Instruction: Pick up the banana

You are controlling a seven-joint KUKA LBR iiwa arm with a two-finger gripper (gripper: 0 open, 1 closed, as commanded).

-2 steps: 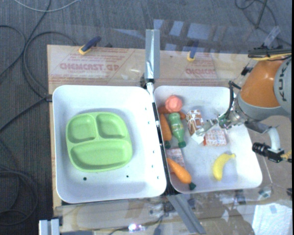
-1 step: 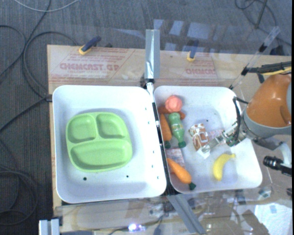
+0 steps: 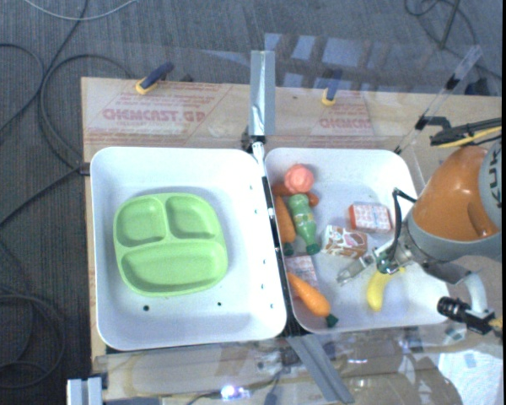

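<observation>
While I am reaching in from the right side, my gripper (image 3: 386,265) is hanging low over the shallow white right-hand bin (image 3: 346,169), on the side closest to my arm. The small yellow toy banana (image 3: 376,290) is lying on the bin floor right under it, with its top end tucked below my gripper and its other end pointing toward the front wall. I am hovering here because this is the thing I am meant to pick up.

I cannot tell if my gripper is spread apart or pressed together, because my grey and orange arm (image 3: 455,205) is blocking part of it. I also cannot tell if it is touching the banana or just sitting above it. So I am not saying that I am holding it.

Other toys are lying close by. A little brown and white packet (image 3: 346,241) is sitting just beside my gripper, and a small red and white box (image 3: 370,217) is resting a bit farther back. An orange toy carrot (image 3: 309,296) is lying near the front wall, well apart from the banana.

I am thinking the packet could get bumped or grabbed by mistake, since it is so near.

The green plastic plate with three sections (image 3: 170,243) is resting alone in the shallow white left-hand bin (image 3: 105,310), far from my work.
</observation>
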